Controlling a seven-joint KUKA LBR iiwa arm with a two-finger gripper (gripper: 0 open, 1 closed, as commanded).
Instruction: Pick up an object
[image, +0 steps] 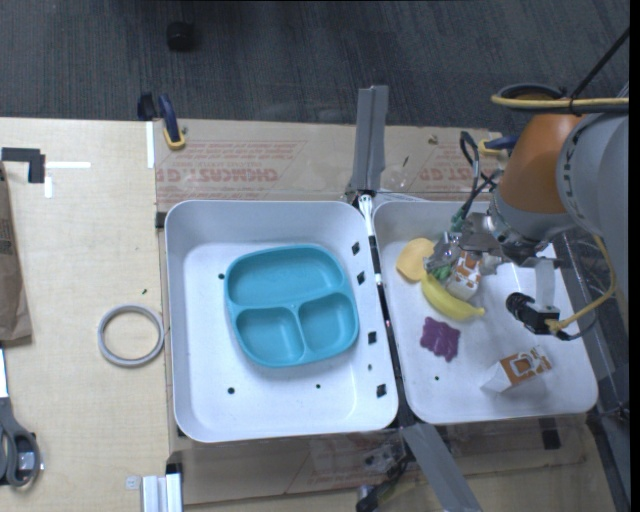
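Cardboard backing (250, 165) — mirrored print, illegible — pincer (447, 262) over banana (450, 302).

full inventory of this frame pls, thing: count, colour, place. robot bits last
bins: 2, white, side by side on the bench
divided tray: 1, teal, in the left bin
banana: 1, yellow, right bin, below the end effector
yellow piece: 1, yellow, right bin near its left wall; kind unclear
purple item: 1, purple, right bin, below the banana
small carton: 1, white and orange, right bin, lower right
tape ring: 1, grey-white, on the bench left of the bins
scissors: 1, grey handles, bench's lower left edge
clamp: 1, blue and yellow, bench's top edge
arm: 1, grey with orange band, over the right bin
end effector: 1, low over the banana
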